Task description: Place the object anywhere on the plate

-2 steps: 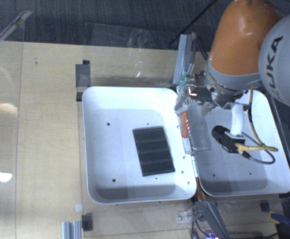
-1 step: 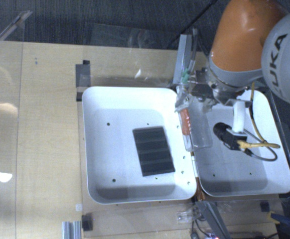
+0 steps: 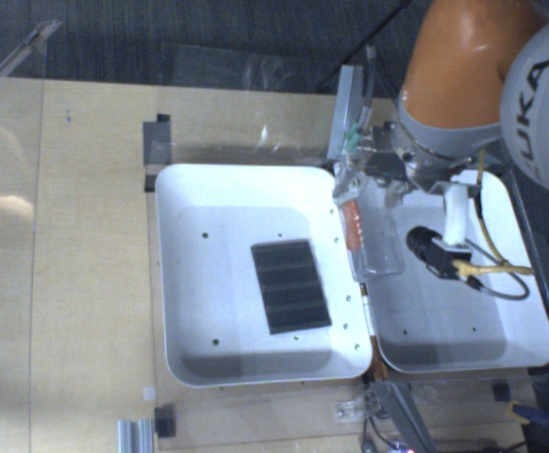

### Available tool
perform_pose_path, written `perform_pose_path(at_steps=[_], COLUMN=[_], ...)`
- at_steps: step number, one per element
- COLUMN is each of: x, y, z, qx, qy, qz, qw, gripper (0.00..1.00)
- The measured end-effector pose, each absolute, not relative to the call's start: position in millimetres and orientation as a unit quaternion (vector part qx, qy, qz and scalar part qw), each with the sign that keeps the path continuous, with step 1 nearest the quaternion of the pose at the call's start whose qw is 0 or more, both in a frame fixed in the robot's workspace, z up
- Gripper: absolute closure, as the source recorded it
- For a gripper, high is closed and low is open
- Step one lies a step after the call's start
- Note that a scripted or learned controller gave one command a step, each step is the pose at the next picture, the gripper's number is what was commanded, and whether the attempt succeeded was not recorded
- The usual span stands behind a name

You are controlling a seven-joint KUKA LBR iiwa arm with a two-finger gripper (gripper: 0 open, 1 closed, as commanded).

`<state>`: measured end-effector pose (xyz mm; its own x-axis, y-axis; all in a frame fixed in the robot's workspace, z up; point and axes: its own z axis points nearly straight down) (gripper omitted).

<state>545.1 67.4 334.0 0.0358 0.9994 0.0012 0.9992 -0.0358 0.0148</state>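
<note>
A dark ribbed rectangular plate (image 3: pixel 291 286) lies flat near the middle of the left white bin (image 3: pixel 190 253). A small reddish-orange object (image 3: pixel 353 226) shows at that bin's right rim, just beneath the gripper (image 3: pixel 359 192), which hangs over the seam with the right bin (image 3: pixel 501 333). Whether the gripper pinches it cannot be told. The bins rest on a pale wooden bench (image 3: pixel 67 300); beyond the bench lies dark floor (image 3: pixel 208 17).
</note>
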Motion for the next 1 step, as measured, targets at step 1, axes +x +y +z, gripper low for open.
perform_pose_path(at_steps=[1], x=[507.6], y=[72.0], z=[285.7], qx=[0.669], qy=[0.743], qz=[0.001], qw=[0.001], gripper=[1.0])
